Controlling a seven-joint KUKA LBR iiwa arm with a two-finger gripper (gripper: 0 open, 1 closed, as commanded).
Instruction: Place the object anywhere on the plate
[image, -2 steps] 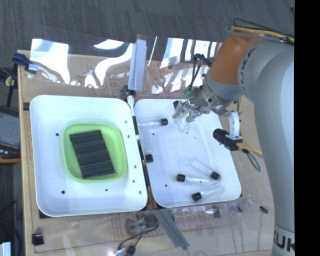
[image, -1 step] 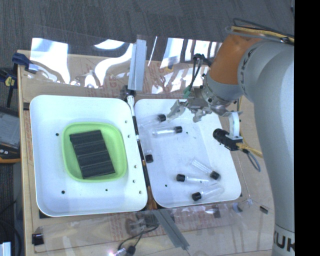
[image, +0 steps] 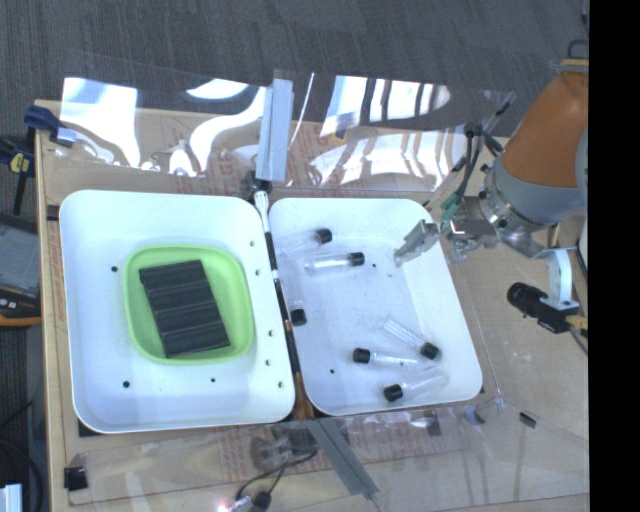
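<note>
Hovering at the right bin's (image: 455, 300) upper right edge, the tool (image: 415, 243) carries nothing; its spread I cannot tell. Clear capped vials (image: 335, 262) lie scattered below, awaiting the green plate (image: 135, 290) at left.

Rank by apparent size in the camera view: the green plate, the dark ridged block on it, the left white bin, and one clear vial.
1. left white bin
2. green plate
3. dark ridged block
4. clear vial

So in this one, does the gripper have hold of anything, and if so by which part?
Nothing is held. The gripper hangs over the right bin near its upper right corner, with no vial between its jaws; the vials lie loose in the bin.
</note>
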